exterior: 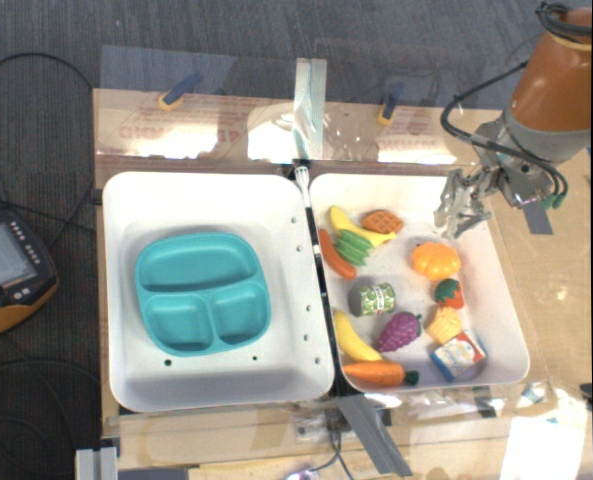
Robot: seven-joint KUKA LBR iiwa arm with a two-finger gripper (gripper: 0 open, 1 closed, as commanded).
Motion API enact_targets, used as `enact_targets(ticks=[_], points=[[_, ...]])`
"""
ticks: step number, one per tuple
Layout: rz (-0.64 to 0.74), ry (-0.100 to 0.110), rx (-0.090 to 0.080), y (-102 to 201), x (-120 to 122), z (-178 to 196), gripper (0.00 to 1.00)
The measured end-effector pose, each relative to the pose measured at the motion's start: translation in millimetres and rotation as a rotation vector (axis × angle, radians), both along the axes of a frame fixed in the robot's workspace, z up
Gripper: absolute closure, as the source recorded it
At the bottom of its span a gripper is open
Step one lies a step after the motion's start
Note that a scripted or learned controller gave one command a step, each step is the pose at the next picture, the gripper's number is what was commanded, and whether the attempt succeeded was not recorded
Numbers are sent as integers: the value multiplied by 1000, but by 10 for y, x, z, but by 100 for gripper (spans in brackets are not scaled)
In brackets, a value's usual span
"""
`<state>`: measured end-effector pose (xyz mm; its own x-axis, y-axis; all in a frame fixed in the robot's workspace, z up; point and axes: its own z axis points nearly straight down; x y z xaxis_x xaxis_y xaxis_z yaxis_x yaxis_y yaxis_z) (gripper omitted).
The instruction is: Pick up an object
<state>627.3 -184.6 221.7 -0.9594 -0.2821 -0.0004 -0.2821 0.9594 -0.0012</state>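
Nearest, along the front edge of the right bin [508, 313], lie a glossy orange carrot [373, 373] with a dark green tip and a small boxy carton [457, 354] in red, white and blue. Just behind them come a curved yellow banana [353, 337], a knobbly purple bunch of grapes [400, 330], a yellow wedge [444, 322] and a small red strawberry [448, 291]. A short green can [376, 298] lies in the middle. Farther back sit a round orange pumpkin-shaped fruit [435, 260], a second carrot [336, 254], a green pepper [352, 244], a second banana [354, 225] and a ridged brown waffle-like piece [382, 221]. All look like smooth plastic toys.

The left bin [126, 298] holds one teal tray [203, 290] with three rounded compartments.

At the right bin's far right corner, the metal claw [463, 204] hangs just behind the pumpkin-shaped fruit, nothing between its fingers; whether they are spread or closed cannot be told. The tan surface [546, 298] carries both bins.
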Motion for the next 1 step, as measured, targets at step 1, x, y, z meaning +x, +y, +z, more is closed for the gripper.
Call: enact_targets(ticks=[1], points=[[0,1,1,3,-2,-7,0]])
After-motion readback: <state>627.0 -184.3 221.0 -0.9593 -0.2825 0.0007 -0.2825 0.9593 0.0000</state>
